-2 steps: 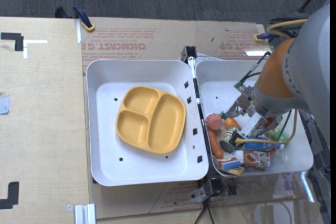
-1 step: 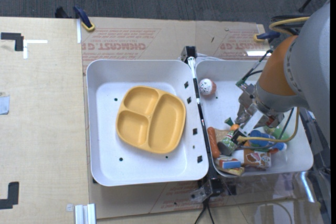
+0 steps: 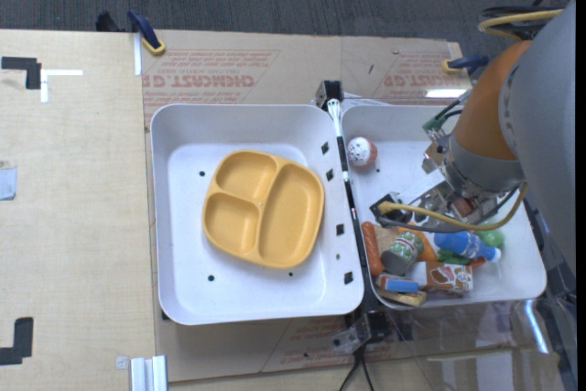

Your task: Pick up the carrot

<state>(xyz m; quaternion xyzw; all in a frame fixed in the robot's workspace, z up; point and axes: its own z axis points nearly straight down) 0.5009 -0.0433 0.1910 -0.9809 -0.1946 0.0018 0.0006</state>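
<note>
A: Carrot (image 3: 370, 244) where?
B: Cluttered bin (image 3: 403, 128), by wall nxt to other bin (image 3: 165, 197); long axis runs far-to-near
A: Arm (image 3: 513, 105)?
B: In from right, gripper (image 3: 446, 200) low over clutter; open/closed, can't tell

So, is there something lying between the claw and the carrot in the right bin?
Nothing covers the carrot; its top is exposed. It lies along the right bin's left wall, with a green-labelled packet close on its other side. That packet sits roughly between the carrot and the claw.
</note>
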